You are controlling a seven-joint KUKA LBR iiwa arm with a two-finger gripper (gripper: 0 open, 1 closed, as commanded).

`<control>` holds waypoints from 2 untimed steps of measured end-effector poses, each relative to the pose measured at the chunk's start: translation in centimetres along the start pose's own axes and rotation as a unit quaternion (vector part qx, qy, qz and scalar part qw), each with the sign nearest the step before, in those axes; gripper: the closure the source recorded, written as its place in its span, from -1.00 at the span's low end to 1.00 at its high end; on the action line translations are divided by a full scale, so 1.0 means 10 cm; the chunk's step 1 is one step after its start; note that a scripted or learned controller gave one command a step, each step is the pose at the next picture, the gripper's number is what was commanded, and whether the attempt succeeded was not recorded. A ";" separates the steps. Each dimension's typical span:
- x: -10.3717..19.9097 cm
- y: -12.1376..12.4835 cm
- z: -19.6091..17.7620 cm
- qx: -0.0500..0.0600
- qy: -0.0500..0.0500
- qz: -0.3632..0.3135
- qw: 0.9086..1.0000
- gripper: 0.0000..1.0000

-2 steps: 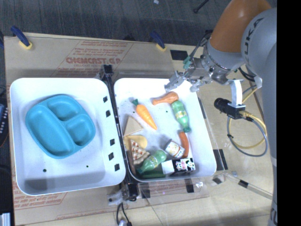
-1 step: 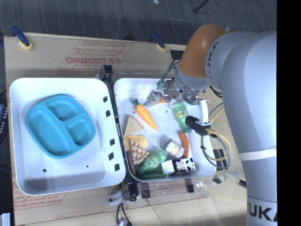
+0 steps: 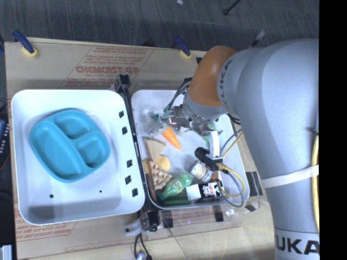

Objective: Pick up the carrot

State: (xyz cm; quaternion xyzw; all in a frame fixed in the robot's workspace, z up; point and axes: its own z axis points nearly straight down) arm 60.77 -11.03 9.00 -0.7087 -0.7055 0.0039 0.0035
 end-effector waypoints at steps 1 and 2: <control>-0.01 0.01 -0.12 0.000 -0.002 -0.004 1.000 1.00; 0.08 0.04 -0.34 -0.003 0.000 0.145 0.989 1.00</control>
